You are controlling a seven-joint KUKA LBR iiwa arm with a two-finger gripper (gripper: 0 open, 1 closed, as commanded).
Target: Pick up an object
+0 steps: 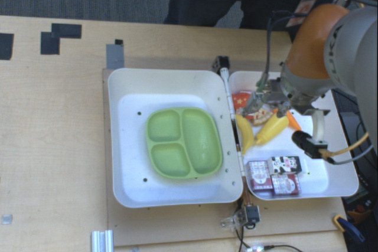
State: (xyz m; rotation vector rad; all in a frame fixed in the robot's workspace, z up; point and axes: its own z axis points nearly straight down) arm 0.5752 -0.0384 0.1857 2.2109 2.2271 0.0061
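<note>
- Far left, the left bin (pixel 121 144) carries a green divided plate (pixel 183 143), its three compartments bare; nothing over here looks like part of the job.
- Past the ridge where the bins meet, the right bin (pixel 342 185) holds the clutter: a yellow banana-shaped toy (pixel 244 133) by the divider, a second yellow piece (pixel 270 128) tilted beside it, something red (pixel 241 101) above them, and two small printed packets (pixel 274 176) near the front edge.
- The gripper (pixel 264 104) hangs low over that yellow-and-red heap; from here I cannot tell how it is set, nor that it has anything.
- My guess: it is at the reaching-down stage, aiming at the pile. Next it must settle on one piece, close around it and lift cleanly.
- At the right, the arm (pixel 331 50) reaches in.
</note>
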